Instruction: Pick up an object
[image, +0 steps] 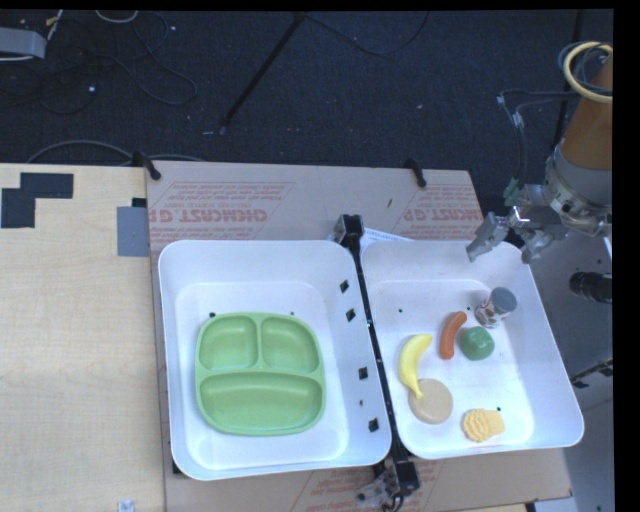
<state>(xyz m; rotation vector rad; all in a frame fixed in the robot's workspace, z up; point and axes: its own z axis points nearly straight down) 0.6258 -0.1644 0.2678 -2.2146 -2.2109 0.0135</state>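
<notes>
While hovering: my jaws (505, 236) hang spread and bare over the right bin's (560, 400) far rim.
Targets: banana (414, 362), sausage (452, 334), cookie (432, 401), loosely spaced for picking.

Arm (585, 120): orange band with pale yellowish ring on top, grey wrist collar below. Gripper (507, 237): grey metal, angular fingers. Thin dark cable alongside.

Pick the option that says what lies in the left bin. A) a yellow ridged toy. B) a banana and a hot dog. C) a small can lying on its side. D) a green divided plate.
D: the green divided plate sits alone in the left bin, while the banana and the other small items lie in the right bin.
</notes>
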